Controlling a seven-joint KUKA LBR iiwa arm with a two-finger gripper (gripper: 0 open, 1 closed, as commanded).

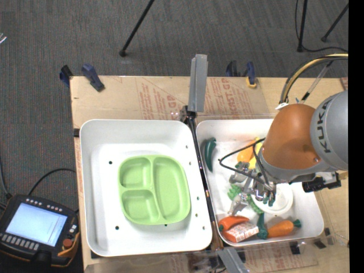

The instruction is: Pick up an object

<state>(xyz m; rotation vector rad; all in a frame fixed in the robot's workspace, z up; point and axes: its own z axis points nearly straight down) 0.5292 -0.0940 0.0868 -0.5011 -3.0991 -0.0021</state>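
Note:
My gripper hangs low inside the right bin, under the orange band of the arm, and its metal parts are over a heap of toy food. Just beneath it lie a green leafy piece and a white round dish. A dark green pepper rests by the bin's left wall. A yellow-orange item peeks out behind the wrist. Along the near wall sit a red and orange packet and a toy carrot. The arm hides much of the bin's middle.
The left bin holds a light green divided plate. A grey post stands between the bins at the back. A teach pendant lies at the lower left, off the bench. Blue clamps grip the board's far edge.

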